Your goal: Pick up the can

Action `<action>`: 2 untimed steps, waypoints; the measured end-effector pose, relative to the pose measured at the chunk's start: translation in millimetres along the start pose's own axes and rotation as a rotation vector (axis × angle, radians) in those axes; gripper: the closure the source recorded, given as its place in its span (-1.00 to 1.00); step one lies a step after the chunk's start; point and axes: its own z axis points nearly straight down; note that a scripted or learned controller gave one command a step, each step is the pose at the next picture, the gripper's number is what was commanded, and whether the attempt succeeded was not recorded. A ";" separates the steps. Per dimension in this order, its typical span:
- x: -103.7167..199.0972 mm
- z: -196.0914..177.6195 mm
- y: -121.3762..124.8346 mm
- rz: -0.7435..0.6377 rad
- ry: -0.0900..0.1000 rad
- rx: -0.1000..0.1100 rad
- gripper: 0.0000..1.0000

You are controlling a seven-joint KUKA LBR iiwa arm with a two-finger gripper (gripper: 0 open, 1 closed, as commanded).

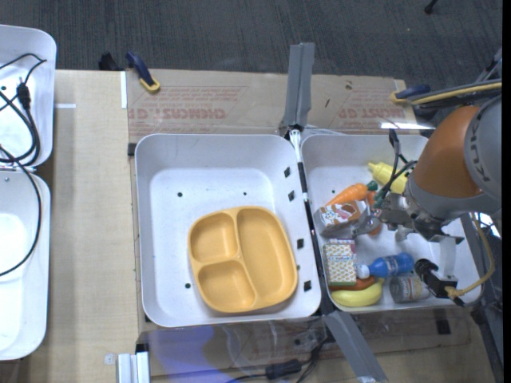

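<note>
The can [409, 288] is a small grey metal tin lying on its side at the front right corner of the right bin [315, 154]. My gripper [370, 223] hangs low over the middle of that bin, beside a red and white snack packet [342, 214]. It is to the upper left of the can and apart from it. A blue-capped bottle [391, 265] lies between the gripper and the can. The arm's orange band [447, 162] rises above the bin's right side and hides part of that side.
In the right bin there are also a yellow squeeze bottle [383, 172], a carrot [351, 194], a small printed box [339, 262] and a banana [357, 296]. The left bin [160, 214] holds a yellow divided plate [239, 258]. A grey divider post [299, 86] stands between the bins.
</note>
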 end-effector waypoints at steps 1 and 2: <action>-63.2 -28.6 21.3 -0.077 -0.001 -0.004 -1.00; -76.0 -9.6 -21.3 -0.052 0.000 0.001 -1.00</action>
